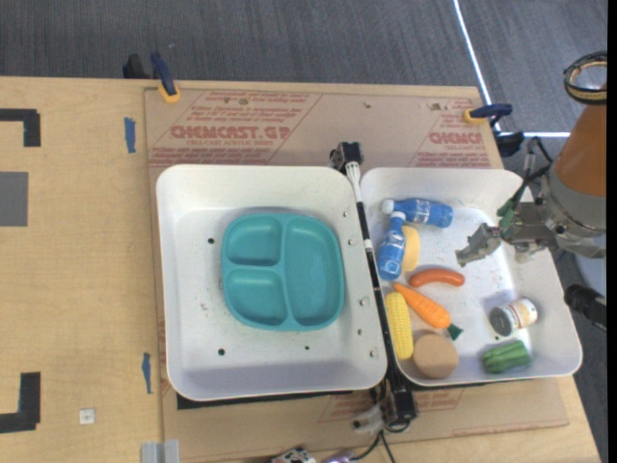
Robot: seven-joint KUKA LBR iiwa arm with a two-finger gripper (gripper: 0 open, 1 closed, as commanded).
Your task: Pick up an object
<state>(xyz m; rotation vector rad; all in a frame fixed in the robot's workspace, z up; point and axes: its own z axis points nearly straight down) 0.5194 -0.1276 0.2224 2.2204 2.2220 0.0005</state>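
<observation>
Smooth white bins (183, 258) (shallow) hold glossy plastic carrot (424, 307).

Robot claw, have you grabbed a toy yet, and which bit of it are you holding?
No toy yet. The gripper hangs over the right bin, jaws spread with nothing between them. The hot dog lies just beside it, untouched.

A single fixed camera looks down at a slant from above the worktop (77, 258), far enough back to take in both white bins (183, 287) whole, the worktop's far edge and grey floor (289, 17) beyond it.
</observation>
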